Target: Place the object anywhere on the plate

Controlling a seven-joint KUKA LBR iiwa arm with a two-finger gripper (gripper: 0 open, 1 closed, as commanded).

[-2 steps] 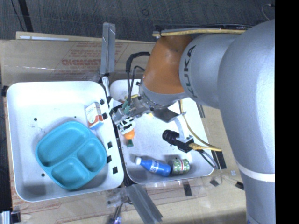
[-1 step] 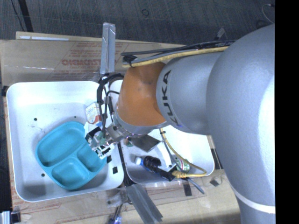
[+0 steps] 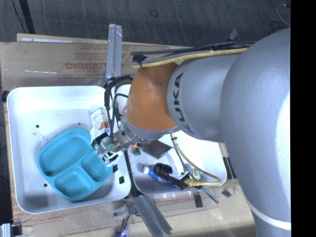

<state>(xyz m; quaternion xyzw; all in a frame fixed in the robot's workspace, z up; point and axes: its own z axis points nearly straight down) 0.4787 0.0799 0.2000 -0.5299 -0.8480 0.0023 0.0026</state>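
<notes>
The arm (image 3: 237,98) is a thick, smooth grey tube with an orange band (image 3: 148,102) above the wrist, dark letters "KUKA" printed along its side, black cables (image 3: 112,102) looping beside the band, and a yellow cable (image 3: 190,166) below it.

Bench top (image 3: 54,63) was brown board, cardboard-like, with faint reddish printing along its far edge. Beyond it lay dark grey carpeted floor (image 3: 163,9), evenly textured; a thin dark cable or stand leg crossed the top left corner. A grey metal upright post (image 3: 114,48) stood at the far side of the bench, between the two bins. Lighting was bright and even from above, throwing a soft shadow at the near inner wall of the left bin (image 3: 19,122).
</notes>
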